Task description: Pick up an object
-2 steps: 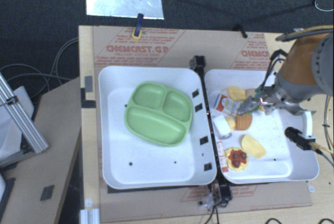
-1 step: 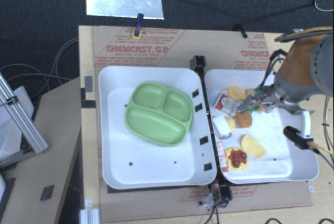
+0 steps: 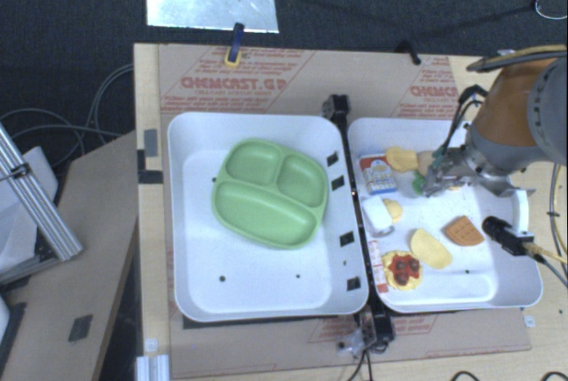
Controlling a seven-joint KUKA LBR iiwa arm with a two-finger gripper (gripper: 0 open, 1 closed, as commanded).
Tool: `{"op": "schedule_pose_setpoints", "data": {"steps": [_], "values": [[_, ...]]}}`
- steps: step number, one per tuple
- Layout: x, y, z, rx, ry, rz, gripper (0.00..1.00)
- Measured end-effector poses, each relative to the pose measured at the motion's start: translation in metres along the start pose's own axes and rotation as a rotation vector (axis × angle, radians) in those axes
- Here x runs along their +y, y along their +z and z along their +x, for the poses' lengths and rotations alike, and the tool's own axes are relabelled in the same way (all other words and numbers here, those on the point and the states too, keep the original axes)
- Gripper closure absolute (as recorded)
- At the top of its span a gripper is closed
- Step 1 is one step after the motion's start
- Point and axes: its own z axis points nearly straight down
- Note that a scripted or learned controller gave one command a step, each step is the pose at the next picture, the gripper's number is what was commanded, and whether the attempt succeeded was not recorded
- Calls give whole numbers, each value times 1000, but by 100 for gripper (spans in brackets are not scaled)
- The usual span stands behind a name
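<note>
The right bin [image 3: 506, 286] holds several toy foods. A yellow piece [image 3: 401, 160] lies at its back, with a small printed carton [image 3: 380, 175] beside it. Toward the front are a white and yellow piece [image 3: 383, 212], a yellow oval [image 3: 430, 248], a brown waffle-like piece [image 3: 462, 231] and a red-topped slice [image 3: 404, 269]. My gripper [image 3: 433, 178] is low over the back half of this bin, right of the yellow piece. A small green item [image 3: 418, 185] sits at its tip. The arm [image 3: 515, 117] hides what lies beneath it.
The left bin [image 3: 191, 219] carries a green divided plate [image 3: 271, 191]. Black clips [image 3: 342, 184] line the wall between the bins. A black fitting [image 3: 502, 237] on the arm hangs over the right bin's right side. Cables run along the far edge of the bench.
</note>
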Motion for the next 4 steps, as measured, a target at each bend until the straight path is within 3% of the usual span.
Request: {"op": "schedule_pose_setpoints", "data": {"steps": [2, 3, 4], "values": [[0, -108, 6, 1, -4, -1, 100], [1, -119, 6, 2, -4, 3, 100], [36, -110, 50, 2, -7, 2, 100]]}}
